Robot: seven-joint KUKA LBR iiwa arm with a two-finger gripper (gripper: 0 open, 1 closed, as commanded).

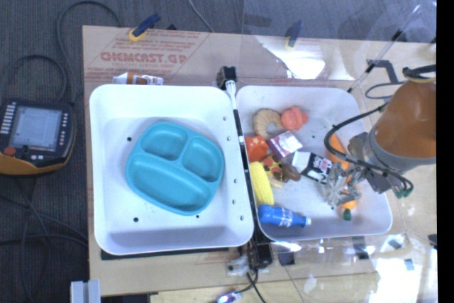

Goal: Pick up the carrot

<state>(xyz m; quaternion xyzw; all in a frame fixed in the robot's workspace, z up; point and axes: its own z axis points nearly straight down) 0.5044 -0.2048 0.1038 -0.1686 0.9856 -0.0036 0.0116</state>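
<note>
On the bench, right bin [369,223]: gripper [342,194] low over the carrot [347,207] near the front right corner, grip state impossible to tell.

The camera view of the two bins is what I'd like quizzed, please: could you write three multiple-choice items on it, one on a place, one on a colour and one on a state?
1. Where does the divided plate lie?
A. in the left bin
B. in the right bin
C. on the floor

2. What colour is the bottle near the right bin's front edge?
A. red
B. blue with a white label
C. green

3. How does the corn cob rest?
A. standing upright
B. lying flat beside the bins' shared wall
C. hanging from the arm

Answers:
1 A: the plate sits in the middle of the left bin.
2 B: its body is blue and a white label wraps it.
3 B: the yellow cob lies lengthwise along the right bin's left side.
</note>
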